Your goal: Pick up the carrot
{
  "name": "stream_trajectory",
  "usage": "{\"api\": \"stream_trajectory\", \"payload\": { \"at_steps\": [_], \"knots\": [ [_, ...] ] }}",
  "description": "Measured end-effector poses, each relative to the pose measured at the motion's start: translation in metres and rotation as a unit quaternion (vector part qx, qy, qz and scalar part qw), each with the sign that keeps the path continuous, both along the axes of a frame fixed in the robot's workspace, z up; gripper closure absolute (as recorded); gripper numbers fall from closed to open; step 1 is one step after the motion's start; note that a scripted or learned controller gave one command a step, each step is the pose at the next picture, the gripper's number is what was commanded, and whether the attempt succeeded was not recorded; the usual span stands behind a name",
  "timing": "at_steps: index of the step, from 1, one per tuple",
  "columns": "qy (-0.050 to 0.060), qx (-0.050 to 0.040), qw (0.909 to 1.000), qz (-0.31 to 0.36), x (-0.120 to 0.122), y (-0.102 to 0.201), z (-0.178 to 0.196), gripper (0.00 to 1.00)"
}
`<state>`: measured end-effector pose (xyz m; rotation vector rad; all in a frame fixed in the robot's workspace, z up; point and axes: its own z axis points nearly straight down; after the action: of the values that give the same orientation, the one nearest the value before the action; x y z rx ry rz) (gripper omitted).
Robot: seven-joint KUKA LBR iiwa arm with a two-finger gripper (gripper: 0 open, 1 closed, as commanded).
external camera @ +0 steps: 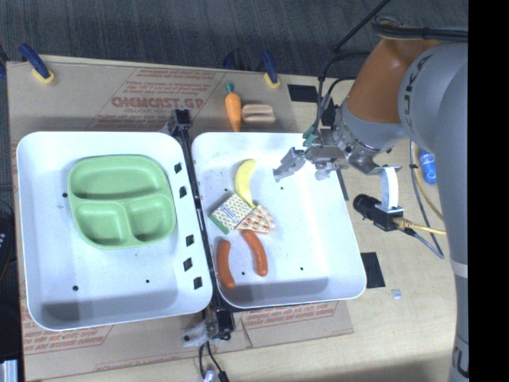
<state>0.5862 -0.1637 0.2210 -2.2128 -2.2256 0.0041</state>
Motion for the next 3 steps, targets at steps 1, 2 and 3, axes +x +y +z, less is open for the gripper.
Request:
{"api": "stream_trajectory", "payload": {
  "at_steps": [1,2,3],
  "knots": [
    [0.001,-0.0002,0.9954,-0.096,0.07,-0.046,-0.103,0.0],
    [0.001,0.0002,0.9898,-0.142,0.07,-0.041,-0.129,0.0],
    [0.002,0.0,0.9596,-0.281,0.066,-0.037,-0.129,0.0]
  ]
}}
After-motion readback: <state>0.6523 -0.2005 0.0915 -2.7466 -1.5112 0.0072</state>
